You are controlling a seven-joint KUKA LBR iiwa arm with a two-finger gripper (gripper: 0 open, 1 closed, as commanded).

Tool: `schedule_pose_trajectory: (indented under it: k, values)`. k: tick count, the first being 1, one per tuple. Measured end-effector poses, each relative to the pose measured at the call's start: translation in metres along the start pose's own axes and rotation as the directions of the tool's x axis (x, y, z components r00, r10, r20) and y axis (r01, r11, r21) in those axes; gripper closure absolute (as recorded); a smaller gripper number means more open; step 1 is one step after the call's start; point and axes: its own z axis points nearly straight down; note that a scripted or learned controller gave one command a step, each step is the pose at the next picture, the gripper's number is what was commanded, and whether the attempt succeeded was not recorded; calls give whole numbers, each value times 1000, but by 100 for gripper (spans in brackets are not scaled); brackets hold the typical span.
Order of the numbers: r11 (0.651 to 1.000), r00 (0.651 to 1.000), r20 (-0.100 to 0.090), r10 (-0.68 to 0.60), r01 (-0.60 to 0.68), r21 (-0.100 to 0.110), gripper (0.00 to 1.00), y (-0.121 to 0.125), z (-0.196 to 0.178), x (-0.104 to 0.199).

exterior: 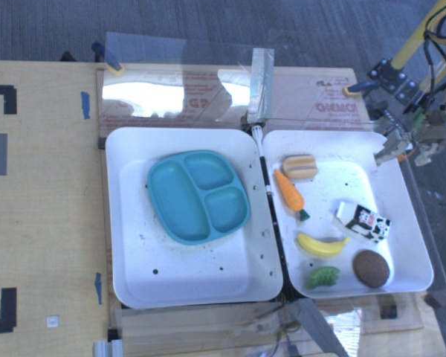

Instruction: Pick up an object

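A: Where is the gripper (398, 149)?
B: Upper right of the frame, over the right bin's (424, 259) top rim. Jaw state, I cannot tell.
A: Objects?
B: All lie in right bin: hot dog (299, 166) and carrot (290, 193) at top, carton (363, 221) mid, banana (322, 244), broccoli (323, 276), brown ball (371, 268) at bottom. Teal plate (198, 196) is in left bin (123, 222).

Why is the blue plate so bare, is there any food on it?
Empty. The blue plate in the left bin shows three bare sections. The carrot and banana lie in the right bin.
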Motion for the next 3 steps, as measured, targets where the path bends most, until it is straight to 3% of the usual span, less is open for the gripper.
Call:
schedule_pose_trajectory:
  k: [1, 2, 3]
  values:
    - [992, 992, -4, -129, 129, 6, 0, 68, 90, 63]
    - [958, 958, 1, -286, 286, -2, 0, 54, 51, 66]
    - [950, 950, -4, -312, 312, 7, 0, 77, 135, 110]
